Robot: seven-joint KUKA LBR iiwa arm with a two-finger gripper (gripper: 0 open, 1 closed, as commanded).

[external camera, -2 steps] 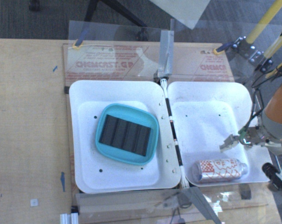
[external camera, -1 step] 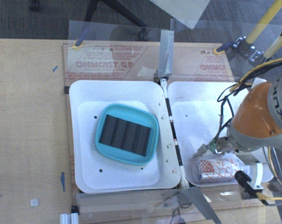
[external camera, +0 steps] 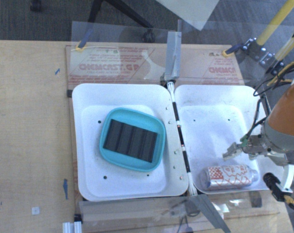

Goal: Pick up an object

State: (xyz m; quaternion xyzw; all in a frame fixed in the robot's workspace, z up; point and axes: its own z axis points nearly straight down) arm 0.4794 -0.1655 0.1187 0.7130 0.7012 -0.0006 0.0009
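Camera view shows you the gripper (external camera: pixel 240 148) above the right white bin (external camera: pixel 205 101), fingers parted and empty, so the red-patterned silver can (external camera: pixel 231 176) lying on its side could roll away.

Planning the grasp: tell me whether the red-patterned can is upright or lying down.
Lying down: the can rests on its side along the right bin's near wall.

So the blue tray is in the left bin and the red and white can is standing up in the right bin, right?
Not quite. The camera view shows the red and white can lying on its side in the right bin, not standing up. The blue tray is in the left bin, as you said.
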